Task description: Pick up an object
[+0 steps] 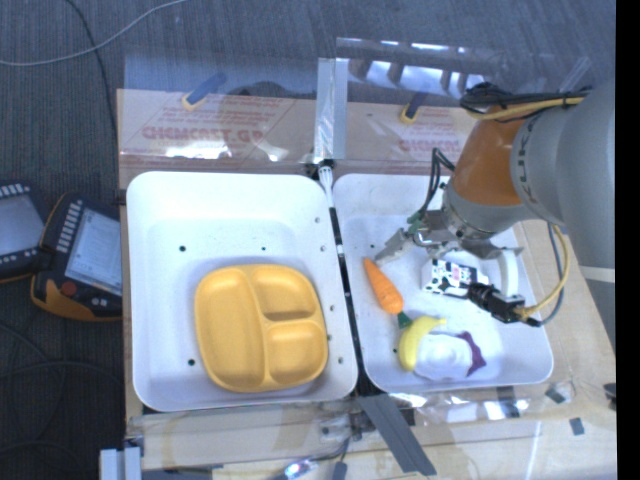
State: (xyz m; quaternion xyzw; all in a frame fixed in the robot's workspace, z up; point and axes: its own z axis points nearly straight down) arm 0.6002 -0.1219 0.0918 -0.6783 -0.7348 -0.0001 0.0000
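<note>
Orange carrot in right bin

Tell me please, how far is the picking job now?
Done: the gripper has been brought over the right bin. In hand: nothing can be seen between its fingers. Left: the grasp and lift, since the carrot, the banana and the yellow tray in the left bin lie unlifted.
</note>
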